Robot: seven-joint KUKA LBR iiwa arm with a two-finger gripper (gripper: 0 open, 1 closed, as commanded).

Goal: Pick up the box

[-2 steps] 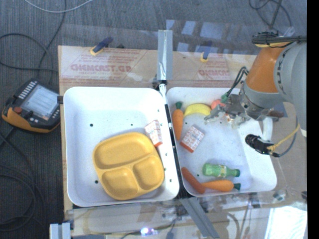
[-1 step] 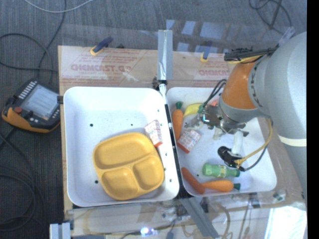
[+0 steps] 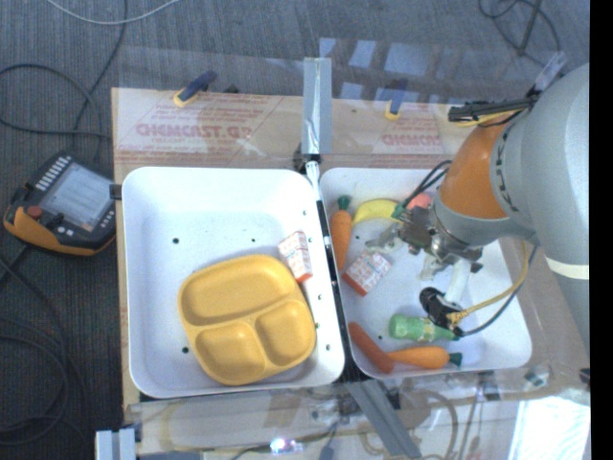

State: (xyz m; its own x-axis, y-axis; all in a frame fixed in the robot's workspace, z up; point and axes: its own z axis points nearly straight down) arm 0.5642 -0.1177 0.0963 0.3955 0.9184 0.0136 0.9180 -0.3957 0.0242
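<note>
Grey carpet with loose cables surrounds the desk (image 3: 144, 127), which carries two white bins. Left bin (image 3: 153, 257): one yellow tray (image 3: 247, 318), one small box (image 3: 296, 254) against its right wall. Right bin (image 3: 498, 338): three carrots, one banana (image 3: 375, 211), one green bottle (image 3: 419, 329), one more box (image 3: 367, 271). Hand (image 3: 414, 235) sits just right of that box; grip state can't be told. Best bet: centre over the box, drop straight, close across its narrow sides, clear of the carrot (image 3: 341, 241).
</note>
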